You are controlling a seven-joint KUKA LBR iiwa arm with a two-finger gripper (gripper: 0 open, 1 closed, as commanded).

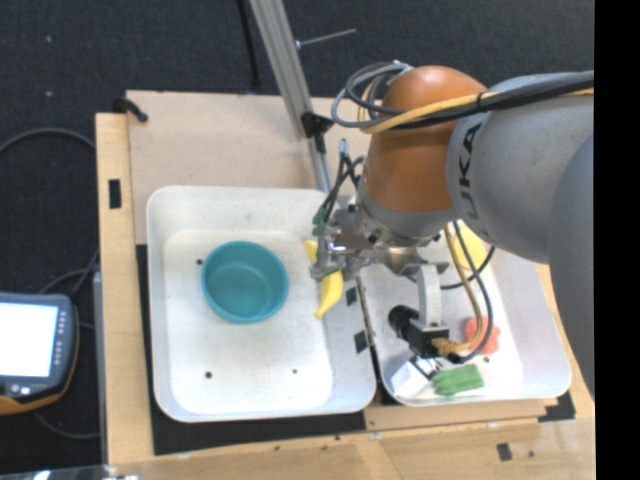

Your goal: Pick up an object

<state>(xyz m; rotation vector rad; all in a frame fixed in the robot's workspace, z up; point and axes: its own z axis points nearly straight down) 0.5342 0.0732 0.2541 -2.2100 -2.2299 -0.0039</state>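
Lettering: you can read part of "KUKA" in dark letters, running sideways on the grey arm point(520, 168), just beside the orange band point(420, 148).
Gripper point(338, 253): low over the right edge of the left bin point(190, 388) – how far open, you cannot tell; the wrist hides it.
Yellow piece point(329, 294): banana-shaped, directly under the gripper – held or merely touched, you cannot tell.
Teal bowl point(245, 281): left bin, upright, apart from the yellow piece.
Right bin point(545, 368): green block point(458, 380) near the front wall, orange-red item point(484, 336) behind it.

Matt teal plastic bowl point(245, 281) in a smooth white plastic bin point(180, 368).
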